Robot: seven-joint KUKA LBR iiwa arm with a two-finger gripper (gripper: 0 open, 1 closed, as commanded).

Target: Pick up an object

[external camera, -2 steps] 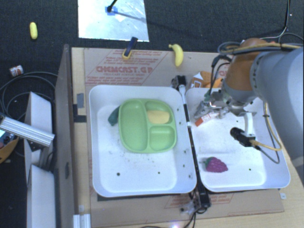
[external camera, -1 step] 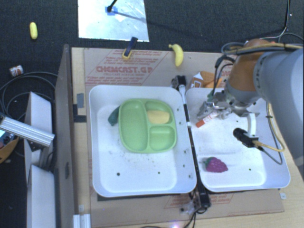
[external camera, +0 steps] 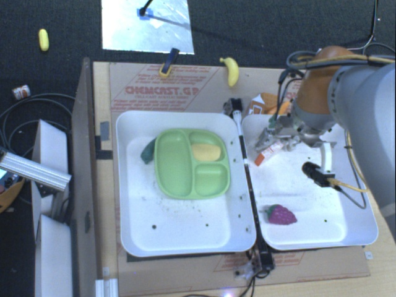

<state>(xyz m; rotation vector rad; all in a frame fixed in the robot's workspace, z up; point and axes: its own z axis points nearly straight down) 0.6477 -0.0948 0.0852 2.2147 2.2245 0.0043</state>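
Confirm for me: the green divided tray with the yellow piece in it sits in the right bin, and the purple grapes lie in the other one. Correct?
Not quite. The camera view shows the green divided tray in the left bin, with the yellow piece in its upper right compartment. The purple grapes do lie in the other one, the right bin.

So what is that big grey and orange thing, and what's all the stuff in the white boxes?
That is a robot arm, grey with an orange band, reaching in from the right. One camera above the bench looks down on it. At the arm's end is its gripper, low over the right white bin; I cannot tell if it holds anything. A small orange and white thing lies right by it, and a purple bunch of toy grapes lies nearer the front. The left white bin has a green divided plastic tray with a yellow piece in one compartment. A toy yellow banana lies on the bench behind the bins.
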